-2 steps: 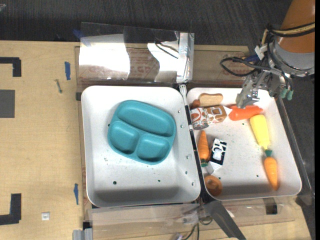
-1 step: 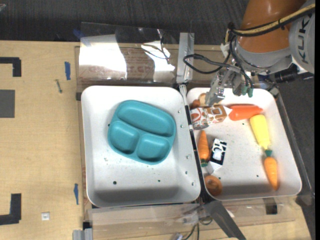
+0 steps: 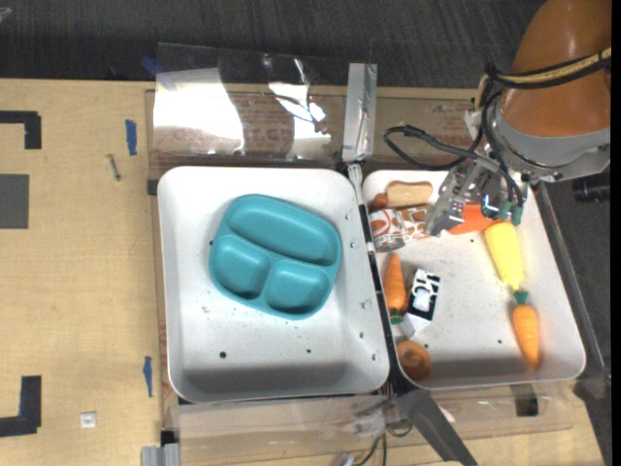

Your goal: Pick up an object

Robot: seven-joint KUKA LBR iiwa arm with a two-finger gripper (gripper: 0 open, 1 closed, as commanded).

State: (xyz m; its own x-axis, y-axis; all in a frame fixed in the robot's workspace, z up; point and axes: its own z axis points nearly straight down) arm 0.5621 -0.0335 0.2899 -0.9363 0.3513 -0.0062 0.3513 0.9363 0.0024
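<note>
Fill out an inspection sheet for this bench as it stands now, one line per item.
Surface: wooden bench bearing two white bins side by side, left bin and right bin.
Job's things: in the right bin, a yellow corn cob, a carrot at its lower end, a second carrot by the left wall, a round brown piece, a bread-like piece, a black-and-white card.
Clutter: teal divided tray in the left bin.
Grippers: claw low over the right bin's upper part; finger state unclear.
Cables: black cable looping behind the right bin toward the arm.
Surroundings: clear plastic sheet behind the bins; dark floor beyond.
</note>
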